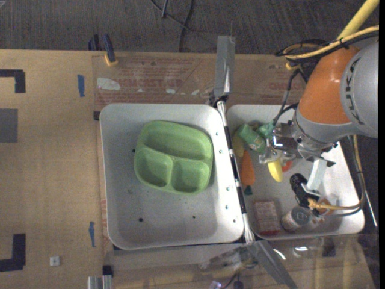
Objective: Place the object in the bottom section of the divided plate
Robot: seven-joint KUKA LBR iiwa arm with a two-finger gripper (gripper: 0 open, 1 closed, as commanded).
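The plate (pixel 174 156) lies in the left bin (pixel 114 179), all sections bare, while my gripper (pixel 275 155) hangs low over the yellow banana-like toy (pixel 275 171) in the right bin (pixel 346 218), its grip impossible to tell, presumably there to pick.

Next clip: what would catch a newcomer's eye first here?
The green divided plate sits alone in the left bin. On the right, the grey-and-orange arm hangs over the right bin, where a carrot, a banana and other small items lie crowded together.
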